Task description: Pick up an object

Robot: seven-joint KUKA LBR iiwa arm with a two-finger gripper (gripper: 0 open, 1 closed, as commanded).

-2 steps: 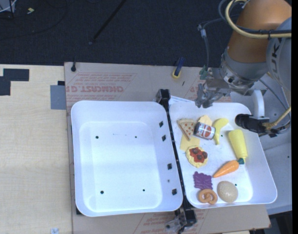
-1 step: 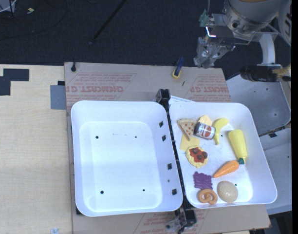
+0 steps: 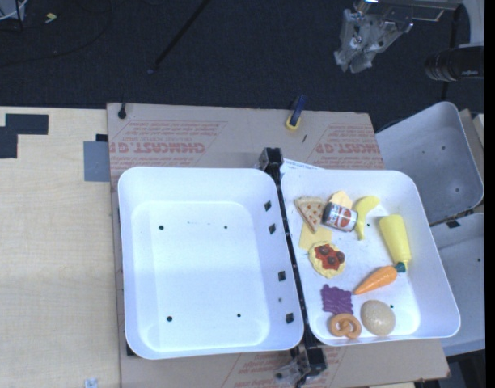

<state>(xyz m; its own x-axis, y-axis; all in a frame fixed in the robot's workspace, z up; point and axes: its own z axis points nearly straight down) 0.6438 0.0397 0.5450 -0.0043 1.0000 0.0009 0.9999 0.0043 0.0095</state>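
the gripper (image 3: 362, 43) hangs high at about one o'clock in the view, over the dark floor beyond the bench and well apart from both bins; whether its pincer is spread or pressed together cannot be told from here, and nothing shows in it.

two white bins sit side by side on a cardboard sheet (image 3: 231, 140). a black divider with clips (image 3: 281, 249) runs where their inner rims meet. the left bin (image 3: 130, 257) has a bare floor with wide room on all sides. the right bin (image 3: 437, 289) holds every item, crowded toward its nine o'clock side and centre; a bare strip is left along its three o'clock wall and its twelve o'clock rim.

in the right bin, from its centre: a small can with a red label (image 3: 340, 216) lies at eleven o'clock, touching a yellow wedge behind it. a waffle-like slice (image 3: 310, 211) lies at ten o'clock by the divider. a banana (image 3: 365, 211) sits at twelve o'clock, just beside the can. a yellow bottle with a green cap (image 3: 395, 239) lies at two o'clock. a small pizza piece (image 3: 328, 259) rests at nine o'clock. a carrot (image 3: 375, 280) lies tilted at five o'clock. purple grapes (image 3: 336, 299), a pretzel (image 3: 344, 325) and a beige egg (image 3: 378, 317) cluster at six o'clock near the front rim, the pretzel touching the egg.
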